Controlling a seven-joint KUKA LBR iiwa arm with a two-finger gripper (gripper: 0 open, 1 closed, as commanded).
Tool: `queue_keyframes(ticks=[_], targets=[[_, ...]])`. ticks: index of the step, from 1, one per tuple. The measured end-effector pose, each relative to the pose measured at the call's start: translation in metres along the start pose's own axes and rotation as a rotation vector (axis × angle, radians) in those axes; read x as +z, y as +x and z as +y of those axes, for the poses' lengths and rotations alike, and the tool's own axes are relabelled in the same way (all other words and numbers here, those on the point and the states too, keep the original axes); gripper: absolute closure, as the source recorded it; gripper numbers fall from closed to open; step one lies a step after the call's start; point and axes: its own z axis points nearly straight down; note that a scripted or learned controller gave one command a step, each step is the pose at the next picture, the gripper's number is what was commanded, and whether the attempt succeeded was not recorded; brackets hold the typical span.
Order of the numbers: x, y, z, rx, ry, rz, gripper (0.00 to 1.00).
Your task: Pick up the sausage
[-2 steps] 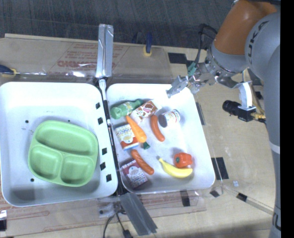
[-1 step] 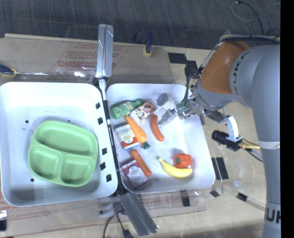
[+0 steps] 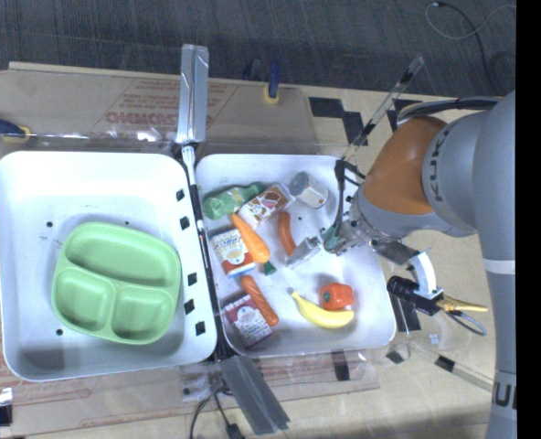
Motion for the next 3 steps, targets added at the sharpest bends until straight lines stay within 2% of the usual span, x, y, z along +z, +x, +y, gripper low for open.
queue_keyframes(ticks=[1,2,3], targets=[[-0.097,0.035,0.039,0.038,-0.001,-0.002,0.0],[0.0,-0.004,0.018,0.008,-0.001,-0.001,0.0],[-0.01,-0.003,0.018,0.004,0.0,-0.001,1.0]])
